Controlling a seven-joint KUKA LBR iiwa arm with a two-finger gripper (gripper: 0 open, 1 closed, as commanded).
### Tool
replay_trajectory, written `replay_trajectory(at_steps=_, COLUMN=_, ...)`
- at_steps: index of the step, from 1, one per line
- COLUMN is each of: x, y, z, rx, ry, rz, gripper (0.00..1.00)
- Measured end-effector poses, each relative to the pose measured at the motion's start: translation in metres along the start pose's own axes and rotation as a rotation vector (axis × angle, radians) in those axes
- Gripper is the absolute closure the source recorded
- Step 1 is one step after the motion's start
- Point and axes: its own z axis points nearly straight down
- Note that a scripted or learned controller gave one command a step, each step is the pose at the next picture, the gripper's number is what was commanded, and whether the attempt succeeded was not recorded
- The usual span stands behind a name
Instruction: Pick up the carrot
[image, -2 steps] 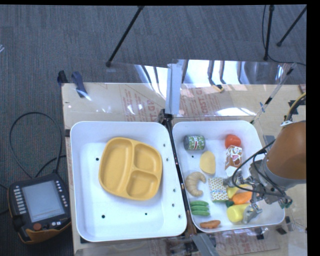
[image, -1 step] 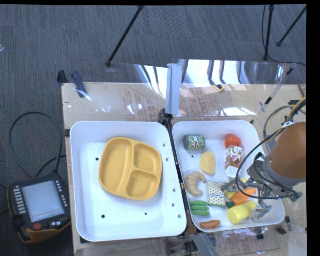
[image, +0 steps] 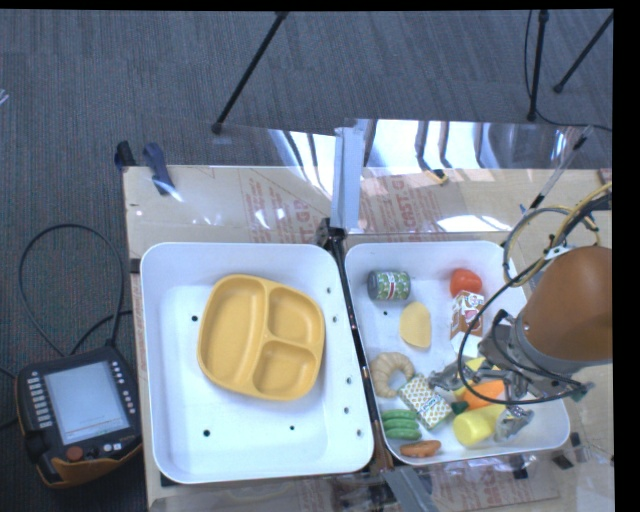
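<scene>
One carrot (image: 483, 392), orange, lying low in the right bin (image: 440, 252) among toy foods, not lifted. Hand (image: 490, 400) lowered directly over it; finger state cannot be told. Grasp and lift appear outstanding.

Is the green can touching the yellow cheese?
Apart. In the camera view, the can lies near the right bin's top left, and the cheese sits below and to its right, with white bin floor plainly showing between them.

1 fixed cam above bench (image: 250, 205), angled down, 2 white bins (image: 170, 300) mid-frame, floor at top, med distance
</scene>
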Motion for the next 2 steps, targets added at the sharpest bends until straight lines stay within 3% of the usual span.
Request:
replay_trajectory(at_steps=1, x=-0.004, y=0.001, z=-0.01, rx=-0.001, ry=-0.007, rz=0.003, gripper=1.0)
replay_trajectory(at_steps=2, x=-0.036, y=0.004, z=-0.128, rx=-0.003, ry=-0.001, rz=-0.057, gripper=1.0)
